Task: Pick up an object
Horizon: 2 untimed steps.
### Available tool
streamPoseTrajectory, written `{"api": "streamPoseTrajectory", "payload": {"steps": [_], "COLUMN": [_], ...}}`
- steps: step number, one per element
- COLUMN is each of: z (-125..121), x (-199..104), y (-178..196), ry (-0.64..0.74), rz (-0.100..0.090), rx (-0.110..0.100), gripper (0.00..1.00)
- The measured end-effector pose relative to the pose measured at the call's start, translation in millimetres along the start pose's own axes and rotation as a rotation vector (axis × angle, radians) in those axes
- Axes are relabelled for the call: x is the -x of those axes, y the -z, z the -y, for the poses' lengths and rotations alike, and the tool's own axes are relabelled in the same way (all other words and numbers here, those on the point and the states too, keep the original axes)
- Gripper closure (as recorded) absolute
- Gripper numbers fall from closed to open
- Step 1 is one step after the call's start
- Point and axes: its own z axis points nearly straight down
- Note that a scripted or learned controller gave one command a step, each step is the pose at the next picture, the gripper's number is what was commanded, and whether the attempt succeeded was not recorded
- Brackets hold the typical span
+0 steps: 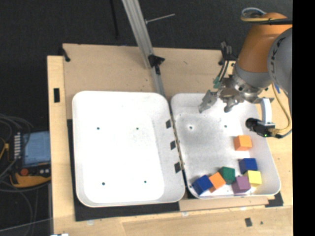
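My gripper (pixel 217 103) hangs over the far edge of the right bin (pixel 206 132), its two fingers spread apart with nothing between them. Several small blocks lie in that bin, well in front of the gripper. An orange block (pixel 242 142) sits alone near the right wall. Along the near wall are a blue block (pixel 202 184), an orange block (pixel 216 180), a green block (pixel 228 174), a purple block (pixel 241 184), a yellow block (pixel 254 177) and a dark blue block (pixel 248 164).
The left bin (pixel 120 146) lies beside the right one, joined by black clips. A slanted metal rail (pixel 140 28) rises behind the bins. A blue box and cables (pixel 32 151) sit off the bench at left.
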Motion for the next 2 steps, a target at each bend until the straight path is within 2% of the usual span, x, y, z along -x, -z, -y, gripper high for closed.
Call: {"api": "streamPoseTrajectory", "payload": {"steps": [2], "z": [9.0], "x": [2.1], "y": [-110.3], "ry": [-0.003], "rz": [0.001], "rx": [0.004], "gripper": [0.0]}}
